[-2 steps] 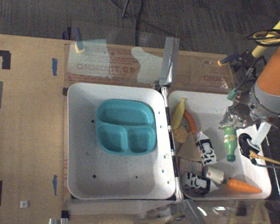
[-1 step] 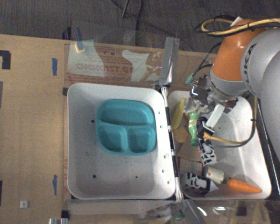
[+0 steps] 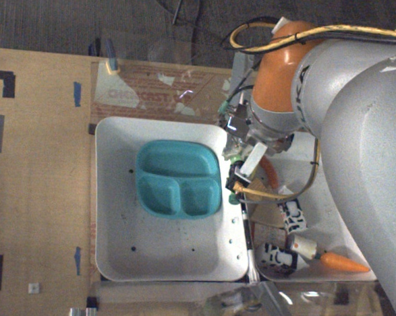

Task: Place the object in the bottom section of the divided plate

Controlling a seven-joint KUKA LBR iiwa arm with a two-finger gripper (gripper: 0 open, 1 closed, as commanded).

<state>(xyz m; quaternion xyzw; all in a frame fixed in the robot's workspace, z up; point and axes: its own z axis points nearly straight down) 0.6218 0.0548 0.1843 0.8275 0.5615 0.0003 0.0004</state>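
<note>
A teal divided plate (image 3: pixel 179 178) lies in the left white bin (image 3: pixel 114 202), with one wide section on its far side and two smaller sections on its near side. All its sections look bare. My gripper (image 3: pixel 234 185) hangs just past the plate's right rim, over the wall between the two bins. A small green bit (image 3: pixel 234 198) shows at its tip; whether it is held I cannot see. In the right bin (image 3: pixel 329 217) lie an orange carrot (image 3: pixel 343 263), two black-and-white items (image 3: pixel 292 217) (image 3: pixel 277 257) and a brown piece (image 3: pixel 267 216).
The grey arm with its orange band (image 3: pixel 282 72) covers much of the right bin. An orange-red item (image 3: pixel 270 171) peeks out beside the wrist. A clear plastic sheet (image 3: pixel 162 91) lies behind the left bin on the wooden bench.
</note>
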